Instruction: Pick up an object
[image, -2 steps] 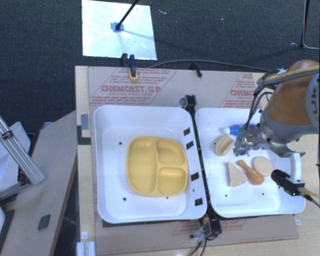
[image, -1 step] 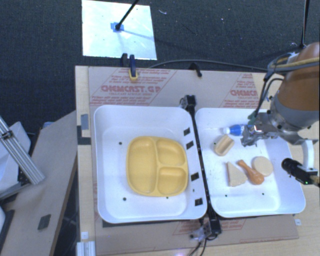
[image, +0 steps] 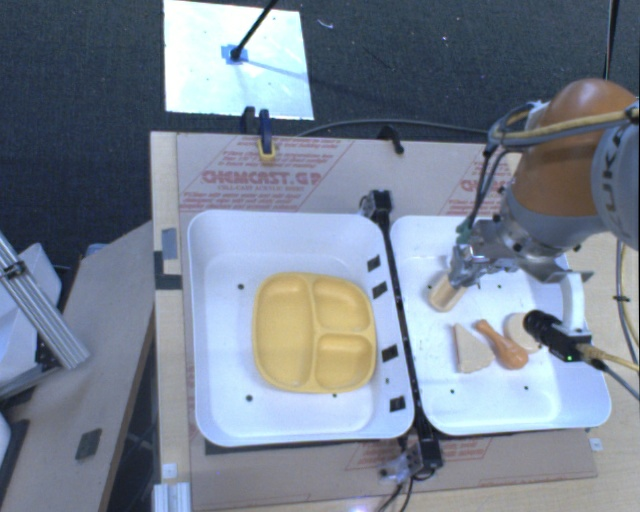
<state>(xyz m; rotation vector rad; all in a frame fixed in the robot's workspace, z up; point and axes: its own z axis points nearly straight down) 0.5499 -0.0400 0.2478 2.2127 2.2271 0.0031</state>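
I saw the pincer (image: 462, 272) low in the right bin (image: 575, 405), upper-left part, w/ its tip right at a small tan cylinder-like piece (image: 443, 293) that lay tilted on the bin floor. Couldn't tell from my feed whether the pincer was spread or pressed together, nor whether it actually had the piece; the metal head covered the contact spot. Above it the arm (image: 570, 170) came in from the right, orange band bulging over the wrist, cables looping along it.

Just below the pincer, in the same bin, lay a pale wedge-shaped piece (image: 471, 350), and touching its right side an orange spoon-like thing (image: 502, 346), approx diagonal. A round cream item (image: 518, 328) sat just beside that, partly behind a black fitting (image: 550, 335) on the arm's side.

The left bin (image: 215, 300) held a yellow divided tray (image: 315, 332), three compartments, flat and near the middle. Black clips ran along the seam btwn the two bins. Both bins sat on a clear sheet w/ red lettering on the bench (image: 110, 300). Beyond the bench, a shiny square plate (image: 240, 60) lay on dark carpet.
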